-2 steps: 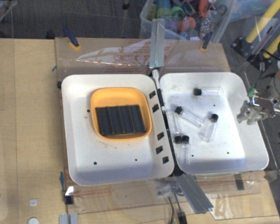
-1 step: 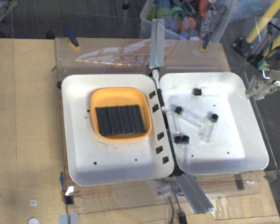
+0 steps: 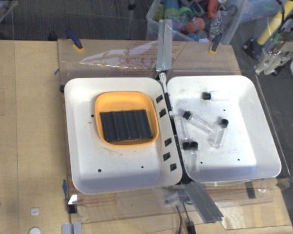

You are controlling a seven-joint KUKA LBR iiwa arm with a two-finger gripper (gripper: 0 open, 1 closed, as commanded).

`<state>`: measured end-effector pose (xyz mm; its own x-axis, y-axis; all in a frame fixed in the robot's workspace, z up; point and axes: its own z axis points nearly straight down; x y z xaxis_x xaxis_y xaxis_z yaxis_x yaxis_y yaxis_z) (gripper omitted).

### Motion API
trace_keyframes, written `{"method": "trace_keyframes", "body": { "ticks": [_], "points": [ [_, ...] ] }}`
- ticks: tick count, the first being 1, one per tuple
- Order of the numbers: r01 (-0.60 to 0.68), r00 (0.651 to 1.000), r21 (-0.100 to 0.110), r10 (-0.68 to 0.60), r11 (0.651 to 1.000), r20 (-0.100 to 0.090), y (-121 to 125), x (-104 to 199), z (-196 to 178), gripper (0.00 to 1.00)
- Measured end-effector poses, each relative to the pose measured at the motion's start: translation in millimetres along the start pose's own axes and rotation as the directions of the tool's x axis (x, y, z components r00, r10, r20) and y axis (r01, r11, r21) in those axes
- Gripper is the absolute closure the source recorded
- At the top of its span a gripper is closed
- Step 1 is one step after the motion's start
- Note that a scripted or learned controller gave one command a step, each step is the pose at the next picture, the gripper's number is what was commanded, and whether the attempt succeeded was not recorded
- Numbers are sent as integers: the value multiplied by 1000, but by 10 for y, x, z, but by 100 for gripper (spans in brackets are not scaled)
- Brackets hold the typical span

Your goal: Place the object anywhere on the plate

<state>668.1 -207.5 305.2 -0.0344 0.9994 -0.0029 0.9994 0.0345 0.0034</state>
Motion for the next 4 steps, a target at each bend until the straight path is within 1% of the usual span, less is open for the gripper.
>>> {"method": "trace_keyframes", "body": {
  "ticks": [1, 2, 3, 4],
  "points": [
    [234, 972, -2, -234, 972, 2, -3, -131, -643, 100],
    [501, 866, -3, -501, 866, 3, 0, -144, -1315, 100],
    [757, 654, -3, -757, 654, 1, -2, -144, -1315, 100],
    [852, 523, -2, -852, 523, 0, -68, -134, -1317, 100]
  ]
}}
